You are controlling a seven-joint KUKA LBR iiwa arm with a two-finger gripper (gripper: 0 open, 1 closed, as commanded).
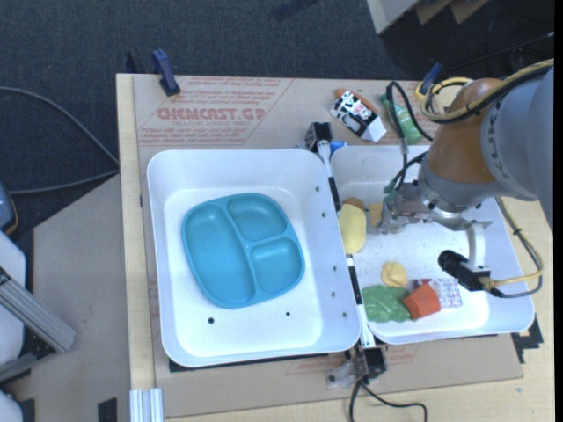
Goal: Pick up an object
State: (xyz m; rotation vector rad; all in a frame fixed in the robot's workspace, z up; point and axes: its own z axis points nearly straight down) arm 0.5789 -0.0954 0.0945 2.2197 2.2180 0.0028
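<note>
- Camera view, the arm: the grey arm with its orange band comes in from the right of the frame and bends down over the right bin [506, 319]. The gripper [393, 215] sits low at centre right, near the bin's left wall. Cables and the wrist hide its tips, so I cannot tell whether it is open, closed or gripping anything.
- Camera view, things to pick: a pale yellow lump [353, 225] lies just left of the gripper, against the wall between the bins. Lower in the frame lie a small yellow piece [395, 274], a green leafy toy [383, 304], an orange-red block [423, 301] and a printed packet [449, 293], the last three crowded together.
- Camera view, risks: the yellow lump sits tight to the wall, so one tip may strike the rim or push the lump aside instead of closing around it. It looks rounded and smooth, so it may squirt out. In the crowded group, a grab may catch two things or nudge neighbours. The loose cables by the wrist may snag.
- Camera view, surface: the left bin [167, 183] holds a blue divided plate [242, 249]. Both bins rest on a brown board [211, 112] with red print, upper middle.
- Camera view, room: dark carpet [62, 42] lies around the bench; a black-and-white toy [356, 114] rests on the board above the right bin.
</note>
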